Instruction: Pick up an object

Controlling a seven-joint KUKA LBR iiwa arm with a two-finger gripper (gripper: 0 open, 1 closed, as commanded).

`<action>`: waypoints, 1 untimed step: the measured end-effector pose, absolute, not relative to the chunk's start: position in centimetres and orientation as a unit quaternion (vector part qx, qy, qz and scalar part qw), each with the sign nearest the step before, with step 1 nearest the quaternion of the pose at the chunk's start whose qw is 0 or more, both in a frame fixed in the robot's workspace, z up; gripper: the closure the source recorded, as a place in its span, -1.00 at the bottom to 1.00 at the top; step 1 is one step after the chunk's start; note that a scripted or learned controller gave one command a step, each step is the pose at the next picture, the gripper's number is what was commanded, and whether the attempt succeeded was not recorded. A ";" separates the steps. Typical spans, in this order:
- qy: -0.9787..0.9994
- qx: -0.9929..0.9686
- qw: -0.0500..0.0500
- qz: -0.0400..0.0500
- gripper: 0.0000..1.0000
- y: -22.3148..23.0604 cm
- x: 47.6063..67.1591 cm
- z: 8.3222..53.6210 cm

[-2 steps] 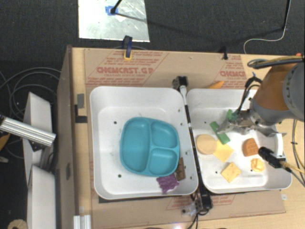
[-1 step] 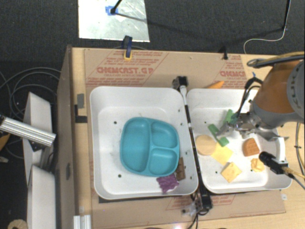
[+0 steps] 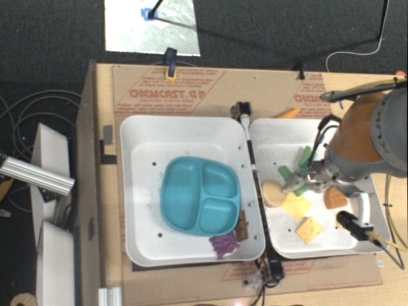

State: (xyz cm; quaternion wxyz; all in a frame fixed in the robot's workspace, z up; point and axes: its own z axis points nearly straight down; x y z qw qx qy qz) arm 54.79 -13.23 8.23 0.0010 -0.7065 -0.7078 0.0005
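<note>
A pale yellow piece [image 3: 297, 205] lies in the middle of the right bin [image 3: 280, 142], between a tan round piece [image 3: 272, 194] and an orange-brown piece [image 3: 335, 199]. The gripper [image 3: 298, 183] hangs at its upper edge. Whether the gripper is open or closed, I cannot tell.

Two bins sit side by side on the bench [image 3: 166, 91]. In the left bin [image 3: 137, 171] a divided plate [image 3: 199, 195] lies near the middle, with a lumpy toy [image 3: 223, 243] at the near wall and a small block [image 3: 241, 225] just beside it, against the right wall. In the right bin [image 3: 280, 145] the gripper [image 3: 299, 183] hangs over the middle. A disc [image 3: 273, 194] lies left of it, touching a wedge [image 3: 297, 205]. A square slice [image 3: 308, 229] lies nearer still, a chunk [image 3: 335, 199] lies to the right, and two short sticks [image 3: 285, 172] lie behind.
</note>
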 end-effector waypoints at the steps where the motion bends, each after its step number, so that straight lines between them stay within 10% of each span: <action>1: -0.706 -0.708 0.002 0.001 -1.00 -13.4 48.4 8.4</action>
